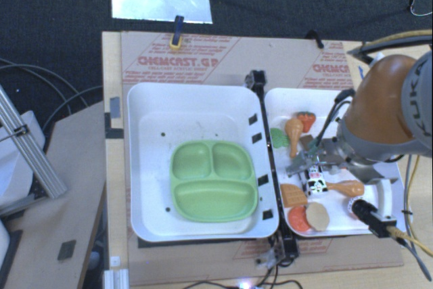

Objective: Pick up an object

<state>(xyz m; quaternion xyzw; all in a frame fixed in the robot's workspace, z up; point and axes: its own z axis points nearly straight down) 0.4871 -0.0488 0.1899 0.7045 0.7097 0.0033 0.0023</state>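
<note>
My gripper [310, 162] hangs low over the middle of the right bin [385, 210], among several toy foods. Just below it lies a small black-and-white toy [314, 184]. An orange drumstick-shaped piece [295, 131] and a red-orange piece [307, 120] lie above it, and a green piece [277, 139] rests by the bin's left wall. An orange elongated piece [346, 187] lies at the lower right of the gripper, a tan wedge [293, 195] at its lower left. A tan round piece on a red disc [308, 217] sits at the bin's front. Nothing shows as held.
The left bin [145, 145] holds a green divided plate [213, 181]. The arm's orange band and grey body [382, 108] cover the right bin's far right part. A black divider with clips [265, 145] runs between the bins. Cables lie at the front right.
</note>
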